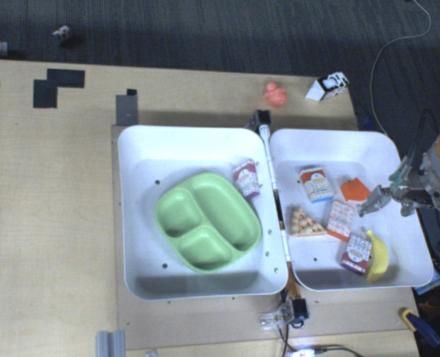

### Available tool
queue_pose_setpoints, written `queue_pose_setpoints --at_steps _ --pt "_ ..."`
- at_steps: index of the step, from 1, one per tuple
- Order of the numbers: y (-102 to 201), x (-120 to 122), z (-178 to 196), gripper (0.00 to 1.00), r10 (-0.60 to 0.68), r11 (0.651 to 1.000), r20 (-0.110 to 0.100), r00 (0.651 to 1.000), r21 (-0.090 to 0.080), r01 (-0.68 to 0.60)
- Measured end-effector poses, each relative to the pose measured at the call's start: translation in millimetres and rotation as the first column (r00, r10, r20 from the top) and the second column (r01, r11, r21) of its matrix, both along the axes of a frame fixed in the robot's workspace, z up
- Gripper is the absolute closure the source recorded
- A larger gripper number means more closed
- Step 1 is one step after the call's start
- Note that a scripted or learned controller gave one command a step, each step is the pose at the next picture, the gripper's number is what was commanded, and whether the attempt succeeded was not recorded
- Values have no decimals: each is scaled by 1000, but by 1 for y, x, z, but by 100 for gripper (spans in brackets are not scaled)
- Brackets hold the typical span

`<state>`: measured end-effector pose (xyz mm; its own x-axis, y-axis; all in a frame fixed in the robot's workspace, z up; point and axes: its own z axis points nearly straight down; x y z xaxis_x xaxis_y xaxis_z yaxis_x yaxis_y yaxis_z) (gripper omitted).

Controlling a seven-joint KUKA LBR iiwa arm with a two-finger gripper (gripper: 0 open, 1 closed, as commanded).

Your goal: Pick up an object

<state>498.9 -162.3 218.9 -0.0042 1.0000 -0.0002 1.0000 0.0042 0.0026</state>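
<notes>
While its fingers' state cannot be told, the hand (pixel 387 197) hovers above the banana (pixel 379 256), beside cartons (pixel 316 184), a waffle (pixel 305 222) and snack packets (pixel 342 219).

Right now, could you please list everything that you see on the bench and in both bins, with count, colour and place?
bins: 2, white, side by side on the bench
divided plate: 1, green, in the left bin
small packet: 1, red and white, left bin, at the plate's upper right edge
small carton: 1, white, blue and red, right bin, upper left
orange piece: 1, orange, right bin, upper middle
waffle-like piece: 1, tan, right bin, left side
flat packet: 1, white and orange, right bin, centre
dark red packet: 1, right bin, lower part
banana: 1, yellow, beside the dark red packet
pink object: 1, bench behind the bins
gripper: 1, grey, over the right bin's right side
</notes>
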Motion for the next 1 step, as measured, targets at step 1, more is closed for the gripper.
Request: queue_pose_setpoints --at_steps 1 --pt "33 1 -121 0 -3 1000 10 1000 -2 3"
